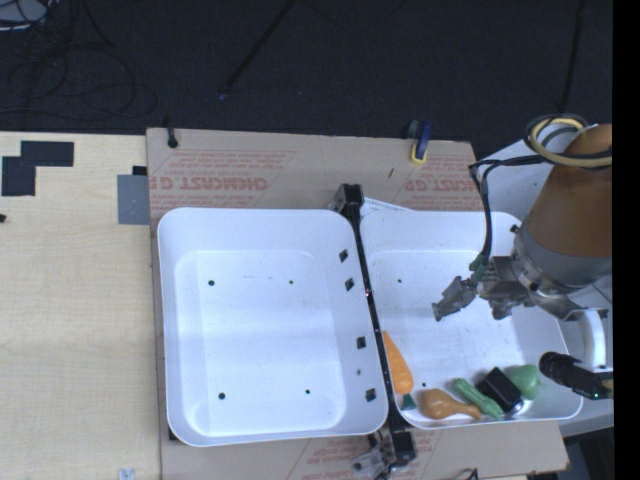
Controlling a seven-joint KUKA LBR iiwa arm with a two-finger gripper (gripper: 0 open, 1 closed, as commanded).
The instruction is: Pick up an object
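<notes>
The gripper [452, 298] hangs over the middle of the right bin [440, 243], reaching in from three o'clock on the grey arm [570, 223]. Its dark fingers point toward nine o'clock, and whether they are spread or pressed together cannot be told from this slanted view; nothing is seen between them.

The candidates for picking lie clustered along the right bin's six o'clock wall. An orange carrot-shaped piece [397, 362] lies against the divider at about seven o'clock from the gripper. A tan gourd-like piece [443, 404] sits at six o'clock, touching a green pod-like piece [476, 396] beside it. Further toward five o'clock are a black block [500, 389] and a pale green rounded object [523, 378], close together. The left bin [260, 228] lies at nine o'clock.

This looks like the approach step, before any grasp. The next move calls for shifting toward six o'clock, choosing one piece, probably the carrot as it lies apart, then descending over it.
</notes>
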